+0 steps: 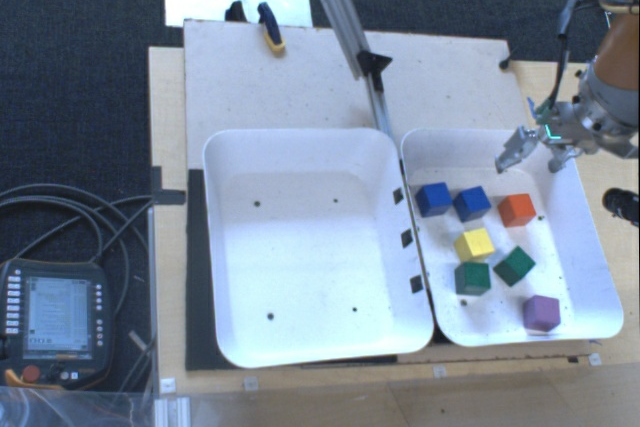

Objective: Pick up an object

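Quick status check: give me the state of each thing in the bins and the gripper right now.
gripper: above the right bin's far end, holding nothing
right bin: holds seven cubes
blue cubes: two, side by side
orange cube: resting, untouched
yellow cube: resting
green cubes: two, resting
purple cube: resting, apart from the others

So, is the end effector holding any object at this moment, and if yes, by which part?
Nothing is held. The end effector hangs above the far end of the right bin with nothing between its fingers; the cubes, such as the orange one, all lie in the bin.

Arm (615, 75) cut off by right edge, pincer (535, 150) grip unclear
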Robot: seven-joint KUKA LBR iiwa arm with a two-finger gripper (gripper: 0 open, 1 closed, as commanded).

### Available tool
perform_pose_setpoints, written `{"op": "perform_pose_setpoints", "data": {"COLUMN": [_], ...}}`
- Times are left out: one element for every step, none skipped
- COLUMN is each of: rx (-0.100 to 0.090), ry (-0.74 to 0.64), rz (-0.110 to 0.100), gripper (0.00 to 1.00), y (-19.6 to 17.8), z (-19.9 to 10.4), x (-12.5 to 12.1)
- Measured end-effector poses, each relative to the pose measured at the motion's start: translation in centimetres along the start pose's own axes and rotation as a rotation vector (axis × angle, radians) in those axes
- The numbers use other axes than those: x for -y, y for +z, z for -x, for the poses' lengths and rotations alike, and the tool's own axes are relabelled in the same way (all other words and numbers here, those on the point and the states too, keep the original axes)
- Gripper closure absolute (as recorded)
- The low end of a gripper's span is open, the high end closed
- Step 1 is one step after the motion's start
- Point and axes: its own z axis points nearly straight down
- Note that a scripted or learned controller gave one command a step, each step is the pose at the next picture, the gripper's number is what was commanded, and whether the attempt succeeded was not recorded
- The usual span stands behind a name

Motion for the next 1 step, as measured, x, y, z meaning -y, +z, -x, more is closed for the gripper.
{"op": "perform_pose_setpoints", "data": {"rx": [-0.001], "ry": [0.001], "rz": [-0.004], "gripper": [0.00], "y": [4.30], "z": [-0.50], "x": [0.36]}}
